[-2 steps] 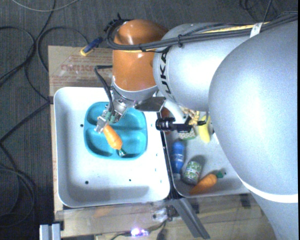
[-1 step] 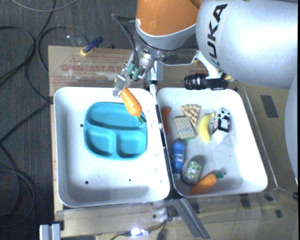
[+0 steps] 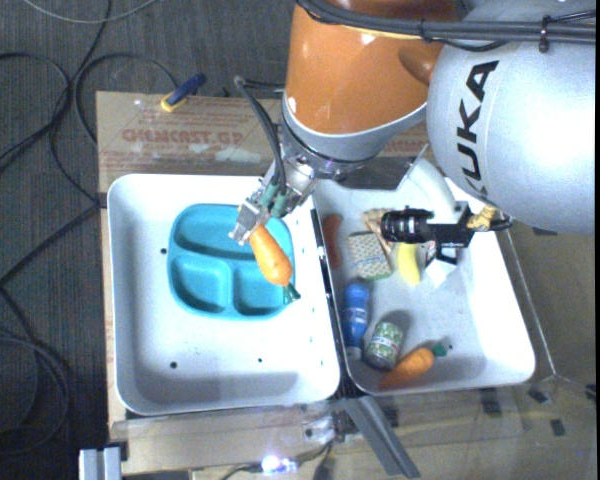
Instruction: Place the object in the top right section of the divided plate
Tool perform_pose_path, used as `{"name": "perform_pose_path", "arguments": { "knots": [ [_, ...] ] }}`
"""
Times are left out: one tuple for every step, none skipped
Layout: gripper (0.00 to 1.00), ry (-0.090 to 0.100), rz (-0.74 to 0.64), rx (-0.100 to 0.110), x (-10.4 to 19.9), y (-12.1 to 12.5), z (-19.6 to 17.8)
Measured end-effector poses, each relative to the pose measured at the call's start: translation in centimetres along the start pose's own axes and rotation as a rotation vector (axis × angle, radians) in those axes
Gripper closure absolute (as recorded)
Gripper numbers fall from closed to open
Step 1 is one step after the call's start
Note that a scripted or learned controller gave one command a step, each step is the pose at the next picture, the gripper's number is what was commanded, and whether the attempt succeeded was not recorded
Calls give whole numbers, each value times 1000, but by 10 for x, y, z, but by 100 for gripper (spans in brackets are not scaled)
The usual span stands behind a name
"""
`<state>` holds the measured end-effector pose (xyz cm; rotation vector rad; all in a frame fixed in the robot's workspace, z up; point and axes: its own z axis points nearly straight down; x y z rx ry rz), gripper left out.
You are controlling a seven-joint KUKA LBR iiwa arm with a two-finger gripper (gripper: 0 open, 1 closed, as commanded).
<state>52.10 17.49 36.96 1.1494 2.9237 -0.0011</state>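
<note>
Glossy orange arm band (image 3: 365, 43) above tapered carrot (image 3: 270, 253)

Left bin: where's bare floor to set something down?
Bare floor in the left bin: the strip left of the blue divided plate and the wide band below it. Crowded at the plate's right edge, where the hand and carrot sit.

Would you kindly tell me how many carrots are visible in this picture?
2: one orange toy carrot over the blue divided plate at the end effector; another in the right bin. Others may be hidden.
</note>
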Motion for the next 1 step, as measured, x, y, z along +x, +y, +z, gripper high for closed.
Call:
{"name": "perform_pose_path", "arguments": {
  "knots": [
    [100,0,78,3,-16,-66,94]
  ]
}}
